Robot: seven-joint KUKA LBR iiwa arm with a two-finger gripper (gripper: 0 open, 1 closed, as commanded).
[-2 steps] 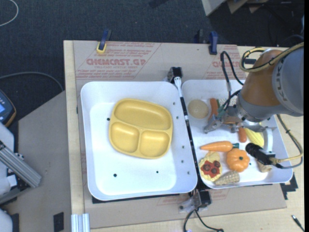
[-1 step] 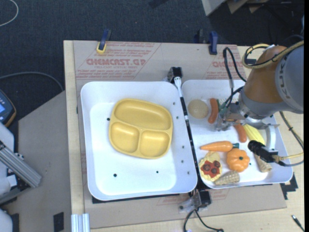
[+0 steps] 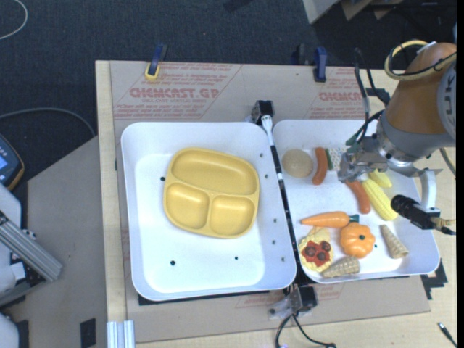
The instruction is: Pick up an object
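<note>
My gripper (image 3: 353, 170) reaches down into the right bin (image 3: 290, 194) near its upper middle, right above a red-orange sausage (image 3: 359, 196) and beside a yellow corn cob (image 3: 380, 196). Toy food lies around it: a beige bun (image 3: 296, 163), a small sausage (image 3: 320, 165), a carrot (image 3: 326, 220), an orange pumpkin (image 3: 357, 240), a pizza slice (image 3: 317, 250), a waffle cone (image 3: 394, 241) and a ridged tan piece (image 3: 342, 268). The arm hides the bin's upper right part.
The left bin (image 3: 145, 194) holds a yellow three-compartment plate (image 3: 212, 192). A black divider rail (image 3: 278, 187) runs between the bins. Clamps sit on the board's far edge. A black cylindrical part (image 3: 410, 210) of the arm hangs over the right bin.
</note>
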